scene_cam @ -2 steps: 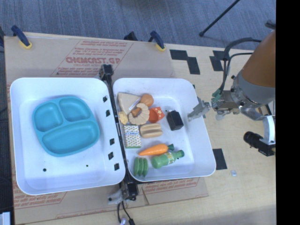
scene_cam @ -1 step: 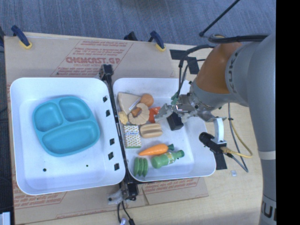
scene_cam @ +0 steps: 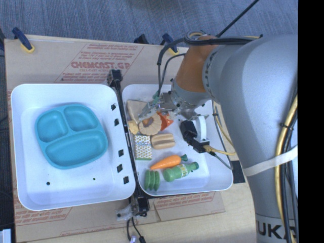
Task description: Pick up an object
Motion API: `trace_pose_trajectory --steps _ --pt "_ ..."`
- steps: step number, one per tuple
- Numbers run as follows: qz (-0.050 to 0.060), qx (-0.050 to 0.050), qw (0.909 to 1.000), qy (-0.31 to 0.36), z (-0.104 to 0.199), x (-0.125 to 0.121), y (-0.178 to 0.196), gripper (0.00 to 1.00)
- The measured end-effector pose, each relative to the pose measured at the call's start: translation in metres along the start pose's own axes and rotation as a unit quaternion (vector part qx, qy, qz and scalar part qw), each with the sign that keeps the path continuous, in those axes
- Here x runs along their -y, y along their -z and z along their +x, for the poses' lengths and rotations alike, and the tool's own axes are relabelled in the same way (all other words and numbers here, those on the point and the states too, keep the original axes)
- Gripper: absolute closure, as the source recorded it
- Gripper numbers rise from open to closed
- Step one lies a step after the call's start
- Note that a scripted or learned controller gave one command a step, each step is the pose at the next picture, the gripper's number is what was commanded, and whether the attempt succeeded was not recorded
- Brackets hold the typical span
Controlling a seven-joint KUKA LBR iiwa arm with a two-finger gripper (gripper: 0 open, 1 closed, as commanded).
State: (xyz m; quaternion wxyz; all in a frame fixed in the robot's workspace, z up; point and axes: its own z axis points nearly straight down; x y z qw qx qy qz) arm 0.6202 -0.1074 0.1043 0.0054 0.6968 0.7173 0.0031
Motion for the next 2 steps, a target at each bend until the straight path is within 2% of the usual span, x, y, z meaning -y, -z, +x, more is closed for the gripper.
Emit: trace_pose_trajectory --steps 1,2 --pt "0.000 0.002 1.0000 0.001 -0.002 -0.001 0.011 1.00" --pt "0.008 -0.001 0.9955 -0.094 0.048 0.049 0.113 1.00"
